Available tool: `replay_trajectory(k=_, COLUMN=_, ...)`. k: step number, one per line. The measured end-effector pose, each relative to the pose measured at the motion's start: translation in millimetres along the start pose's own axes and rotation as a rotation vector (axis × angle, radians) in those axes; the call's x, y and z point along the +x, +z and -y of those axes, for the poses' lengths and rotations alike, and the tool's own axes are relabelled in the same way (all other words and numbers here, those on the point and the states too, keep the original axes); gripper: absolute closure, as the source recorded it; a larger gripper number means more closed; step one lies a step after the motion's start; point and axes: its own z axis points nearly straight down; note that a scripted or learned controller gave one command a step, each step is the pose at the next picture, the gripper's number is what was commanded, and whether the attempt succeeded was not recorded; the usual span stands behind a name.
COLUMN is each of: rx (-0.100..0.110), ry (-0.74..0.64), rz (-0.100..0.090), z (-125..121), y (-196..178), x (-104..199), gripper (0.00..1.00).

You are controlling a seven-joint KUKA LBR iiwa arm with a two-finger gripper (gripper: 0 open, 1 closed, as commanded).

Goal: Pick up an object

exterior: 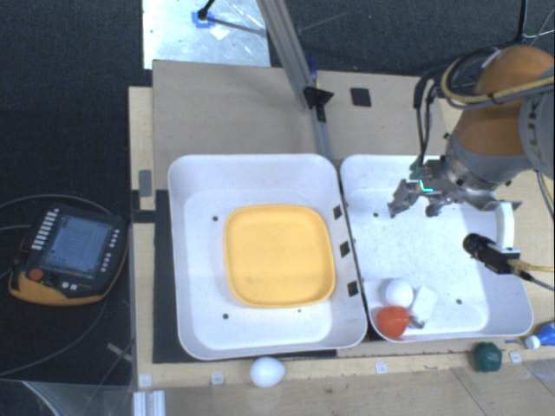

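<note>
In the right bin, three small objects huddle in the near left corner: a white ball, a red-orange rounded piece and a small white block. My gripper hangs over the far part of the right bin, well behind those objects. Its two dark fingers stand apart, open, with nothing between them. The left bin bears a square yellow plate in its middle.
A white egg-shaped object lies on the bench in front of the left bin. A green ball and a blue item sit off the right bin's near right corner. A teach pendant rests at far left.
</note>
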Motion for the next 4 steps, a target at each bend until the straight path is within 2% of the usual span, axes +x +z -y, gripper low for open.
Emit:
replay_trajectory(k=1, rx=0.0, ry=0.0, rz=0.0, z=0, y=0, x=0, gripper=0.0)
replay_trajectory(k=3, rx=0.005, ry=0.001, rz=0.0, z=2, y=114, x=-2, gripper=0.0)
replay_trajectory(k=4, rx=-0.001, ry=0.001, rz=0.0, z=0, y=101, x=-2, gripper=1.0)
